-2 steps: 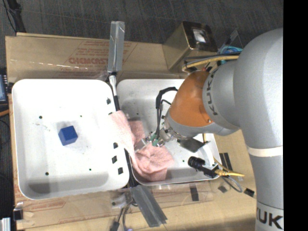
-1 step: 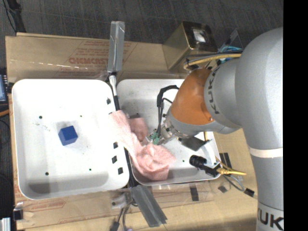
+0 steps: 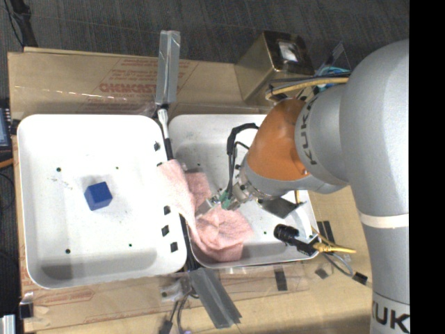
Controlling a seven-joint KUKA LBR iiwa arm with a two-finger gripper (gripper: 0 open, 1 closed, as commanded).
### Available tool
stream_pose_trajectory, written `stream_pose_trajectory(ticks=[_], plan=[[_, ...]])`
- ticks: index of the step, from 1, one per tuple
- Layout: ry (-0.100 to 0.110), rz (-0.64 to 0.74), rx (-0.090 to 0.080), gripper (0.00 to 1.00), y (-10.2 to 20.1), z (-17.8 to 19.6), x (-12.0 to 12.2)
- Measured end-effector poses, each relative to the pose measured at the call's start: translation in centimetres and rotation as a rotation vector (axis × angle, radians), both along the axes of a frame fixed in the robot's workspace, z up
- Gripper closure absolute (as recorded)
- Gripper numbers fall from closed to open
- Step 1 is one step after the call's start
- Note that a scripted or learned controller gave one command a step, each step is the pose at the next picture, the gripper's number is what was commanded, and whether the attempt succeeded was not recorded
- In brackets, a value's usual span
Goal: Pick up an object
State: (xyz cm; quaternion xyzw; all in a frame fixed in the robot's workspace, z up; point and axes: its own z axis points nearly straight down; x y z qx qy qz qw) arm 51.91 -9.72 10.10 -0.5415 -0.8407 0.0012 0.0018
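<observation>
Leftward bin point(image 3: 42, 186), blue cube point(image 3: 98, 195), rightward bin point(image 3: 201, 127), pink cloth point(image 3: 208, 218)

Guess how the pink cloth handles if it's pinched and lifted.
The pink cloth lies crumpled and folded, so it is probably floppy and will drape. It spills over the divider between the bins, so it may drag. Likely light and not slippery.
</observation>
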Motion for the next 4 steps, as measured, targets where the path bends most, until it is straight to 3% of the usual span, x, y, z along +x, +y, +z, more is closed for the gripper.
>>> stream_pose_trajectory(ticks=[1,2,3,4], plan=[[0.000,0.000,0.000,0.00,0.0,0.0,0.0],[0.001,0.003,0.000,1.00,0.1,0.9,0.1],[0.001,0.002,0.000,0.00,0.1,0.9,0.1],[-0.002,-0.029,0.000,0.00,-0.3,-1.0,2.2]])
